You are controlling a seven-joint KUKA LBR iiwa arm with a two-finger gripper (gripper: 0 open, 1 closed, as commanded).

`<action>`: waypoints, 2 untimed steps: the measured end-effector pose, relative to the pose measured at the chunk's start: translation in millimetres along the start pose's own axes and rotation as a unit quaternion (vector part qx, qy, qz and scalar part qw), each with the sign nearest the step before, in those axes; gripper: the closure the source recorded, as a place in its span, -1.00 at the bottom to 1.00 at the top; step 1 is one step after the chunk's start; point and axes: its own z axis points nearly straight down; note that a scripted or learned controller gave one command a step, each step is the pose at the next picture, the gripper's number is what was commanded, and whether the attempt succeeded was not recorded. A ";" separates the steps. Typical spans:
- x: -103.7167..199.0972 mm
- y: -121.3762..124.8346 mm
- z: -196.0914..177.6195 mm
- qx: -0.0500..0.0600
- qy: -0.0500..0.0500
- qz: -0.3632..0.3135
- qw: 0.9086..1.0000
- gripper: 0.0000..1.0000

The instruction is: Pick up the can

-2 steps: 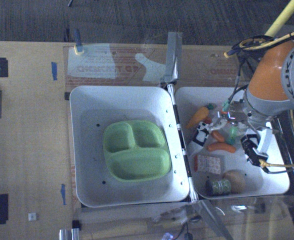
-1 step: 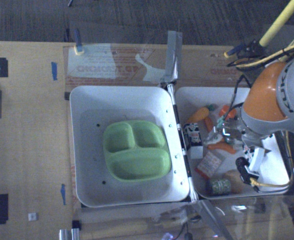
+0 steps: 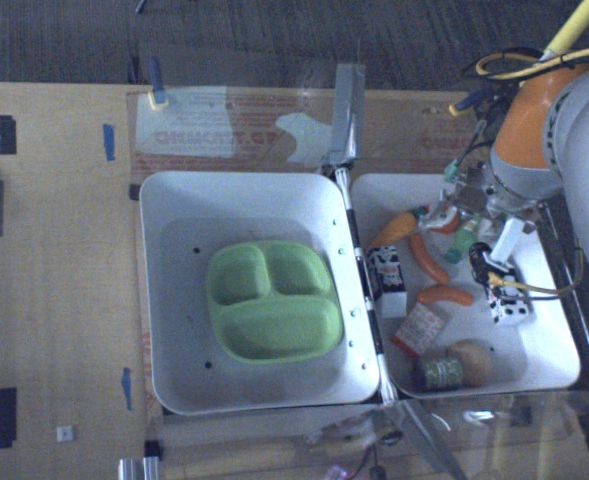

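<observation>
Nearest my camera, the small green-labelled metal can lay on its side at the right bin's front edge, touching a brown potato-like lump. My gripper hung well apart, over the orange carrot-shaped toys; its state I couldn't tell.

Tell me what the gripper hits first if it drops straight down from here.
Likely the orange carrot-shaped toys under the gripper, not the green-labelled can near the right white bin's front edge; depth is hard to judge.
</observation>
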 end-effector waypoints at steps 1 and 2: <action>-34.9 47.9 20.9 0.019 0.007 0.016 1.000 -1.00; -33.3 47.0 11.9 0.021 0.005 0.013 1.000 1.00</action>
